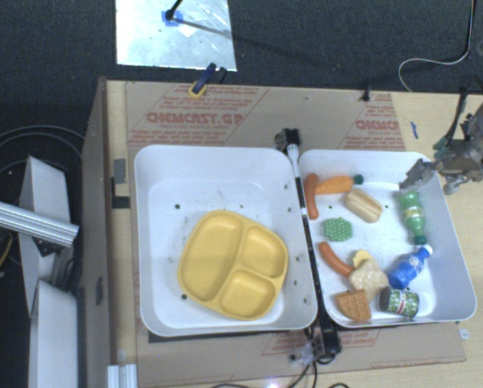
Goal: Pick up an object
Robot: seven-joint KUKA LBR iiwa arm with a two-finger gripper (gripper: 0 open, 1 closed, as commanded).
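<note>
- Gripper (421, 174): at the far right corner of the right bin (455, 253), above the rim; whether its fingers are apart or together cannot be told; nothing seen between them.
- Green bottle (412, 214): nearest item, lying along the bin's right wall just below the gripper; likeliest pick.
- Blue bottle (408, 268) and green can (400, 302): further down the right wall, close together near the front right corner.
- Bread roll (363, 205), carrot (333, 185), green disc (338, 229): mid-bin toward the far edge, each apart from the next.
- Sausage (334, 258), pale lump (367, 276), waffle piece (354, 305): crowded at the front edge.
- Left bin (169, 176): carries a yellow divided tray (233, 263).
- Handling note: close across the green bottle's narrow body, dropping straight down.
- Clearance: the wall sits tight on the bottle's right side; open floor lies on its left.
</note>
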